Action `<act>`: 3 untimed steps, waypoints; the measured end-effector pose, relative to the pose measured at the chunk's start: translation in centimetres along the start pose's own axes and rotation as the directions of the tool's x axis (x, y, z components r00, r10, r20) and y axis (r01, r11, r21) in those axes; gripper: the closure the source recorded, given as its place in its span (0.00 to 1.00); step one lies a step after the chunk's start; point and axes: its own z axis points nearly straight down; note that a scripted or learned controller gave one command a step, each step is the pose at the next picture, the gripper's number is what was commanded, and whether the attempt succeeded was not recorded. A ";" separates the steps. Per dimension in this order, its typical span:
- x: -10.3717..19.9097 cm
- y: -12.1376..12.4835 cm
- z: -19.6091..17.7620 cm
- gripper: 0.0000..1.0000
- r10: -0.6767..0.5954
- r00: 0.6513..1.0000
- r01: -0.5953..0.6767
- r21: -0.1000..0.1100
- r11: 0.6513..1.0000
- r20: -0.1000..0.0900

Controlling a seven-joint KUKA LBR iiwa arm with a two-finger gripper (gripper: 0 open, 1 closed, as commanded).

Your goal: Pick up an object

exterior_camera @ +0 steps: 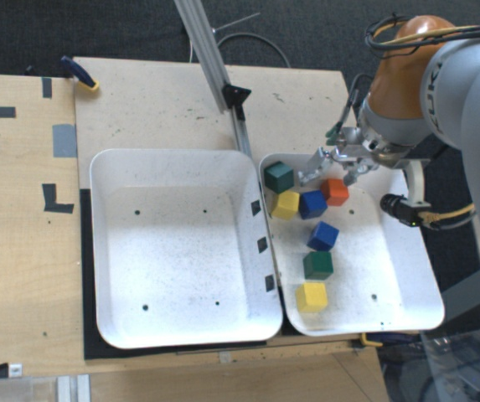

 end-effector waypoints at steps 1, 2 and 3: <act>-0.1 0.1 4.4 0.00 -0.001 1.000 0.001 0.000 1.000 0.000; 0.0 0.2 3.1 1.00 -0.003 1.000 0.003 -0.005 1.000 -0.001; 0.3 -0.1 -3.2 1.00 -0.001 1.000 0.001 -0.012 1.000 0.000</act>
